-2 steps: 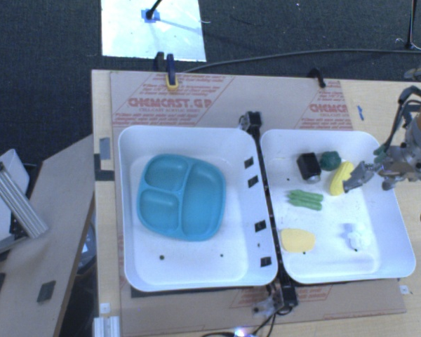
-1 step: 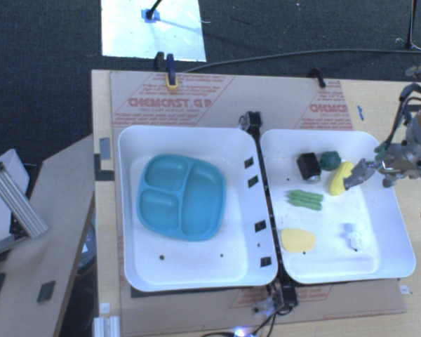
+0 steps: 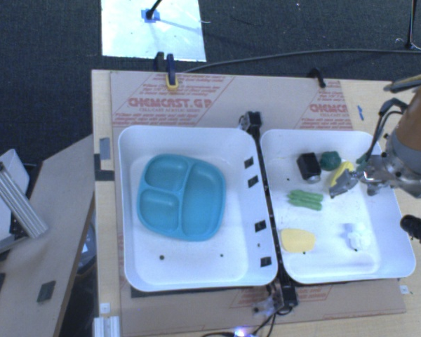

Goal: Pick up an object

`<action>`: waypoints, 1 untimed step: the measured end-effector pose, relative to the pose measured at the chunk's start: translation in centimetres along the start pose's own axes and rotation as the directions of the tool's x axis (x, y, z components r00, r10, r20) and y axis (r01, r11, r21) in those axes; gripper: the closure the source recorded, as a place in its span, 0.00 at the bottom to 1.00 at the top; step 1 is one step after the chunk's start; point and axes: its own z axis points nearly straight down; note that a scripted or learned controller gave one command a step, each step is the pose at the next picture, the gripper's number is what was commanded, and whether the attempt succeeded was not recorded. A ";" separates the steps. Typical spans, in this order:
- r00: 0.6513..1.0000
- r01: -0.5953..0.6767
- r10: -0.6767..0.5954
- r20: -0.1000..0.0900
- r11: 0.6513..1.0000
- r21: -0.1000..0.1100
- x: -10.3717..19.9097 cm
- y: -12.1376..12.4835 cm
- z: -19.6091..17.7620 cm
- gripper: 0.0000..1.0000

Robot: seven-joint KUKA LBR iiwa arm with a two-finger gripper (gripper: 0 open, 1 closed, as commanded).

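Nearest the camera, at the bench's front edge, a bundle of wires [image 3: 277, 302] sits at the seam between the two bins. In the right bin [image 3: 389, 262], the front part carries a flat yellow piece [image 3: 297, 241] near the dividing wall and a small white object [image 3: 356, 236] further right, the two well apart. Beyond them lies a green pod-shaped item [image 3: 306, 200], roughly mid-bin. The gripper [image 3: 344, 183] is over this bin's back half, reaching in from the right, its grey tip just beside a yellow object [image 3: 341, 171]; whether the tip touches that object, and how wide the gripper stands, cannot be told from this angle. Nothing is visibly held. Just behind, a dark green lump [image 3: 330, 160] and a black block [image 3: 309, 166] sit side by side near the back wall, the block on the left. The arm [image 3: 415, 135] shows an orange band above the wrist at the right edge. The left bin [image 3: 196, 137] holds a blue divided plate [image 3: 181, 196] with three compartments, left of centre. Past both bins, the brown board [image 3: 217, 93] bears red lettering, with a blue-and-yellow clamp [image 3: 170, 72] on its back edge. Furthest off, a pale sheet [image 3: 153, 20] lies on the dark floor.
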 end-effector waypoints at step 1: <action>1.000 -0.001 0.001 0.000 1.000 -0.001 -0.1 0.4 6.2 0.00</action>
